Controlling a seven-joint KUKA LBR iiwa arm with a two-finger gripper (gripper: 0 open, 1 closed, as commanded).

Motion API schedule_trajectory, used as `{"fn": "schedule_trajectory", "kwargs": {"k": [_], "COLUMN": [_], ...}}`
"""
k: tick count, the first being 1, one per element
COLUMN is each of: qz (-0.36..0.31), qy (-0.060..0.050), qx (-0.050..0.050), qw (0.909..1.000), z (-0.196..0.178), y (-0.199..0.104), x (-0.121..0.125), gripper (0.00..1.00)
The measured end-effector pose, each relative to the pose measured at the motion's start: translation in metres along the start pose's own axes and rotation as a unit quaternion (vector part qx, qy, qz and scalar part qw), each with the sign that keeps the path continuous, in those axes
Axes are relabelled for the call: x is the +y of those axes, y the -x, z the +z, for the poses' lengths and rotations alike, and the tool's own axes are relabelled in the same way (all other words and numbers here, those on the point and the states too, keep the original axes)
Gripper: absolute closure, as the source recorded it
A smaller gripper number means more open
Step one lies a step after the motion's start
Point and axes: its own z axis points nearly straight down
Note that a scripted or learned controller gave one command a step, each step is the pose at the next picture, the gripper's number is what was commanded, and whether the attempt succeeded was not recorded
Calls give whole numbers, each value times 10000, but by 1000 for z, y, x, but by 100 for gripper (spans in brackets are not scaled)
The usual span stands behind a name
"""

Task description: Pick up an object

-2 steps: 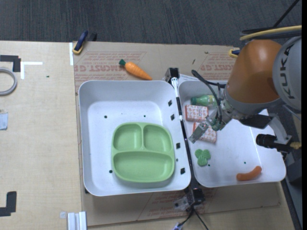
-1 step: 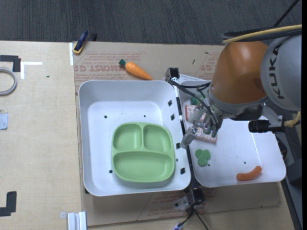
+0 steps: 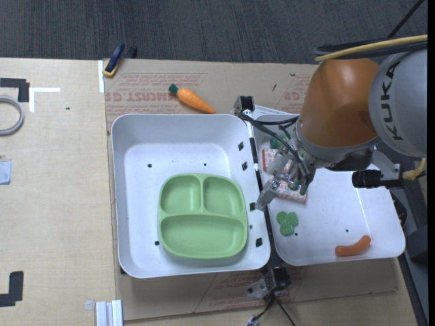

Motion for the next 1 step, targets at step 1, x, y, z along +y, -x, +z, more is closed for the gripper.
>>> {"fn": "schedule_trajectory", "kwargs": {"k": [1], "qz": [0], "qy": [0], "qx": [0], "qw": [10000], "z": [0], "y": [0], "x": [0], "gripper": [0]}}
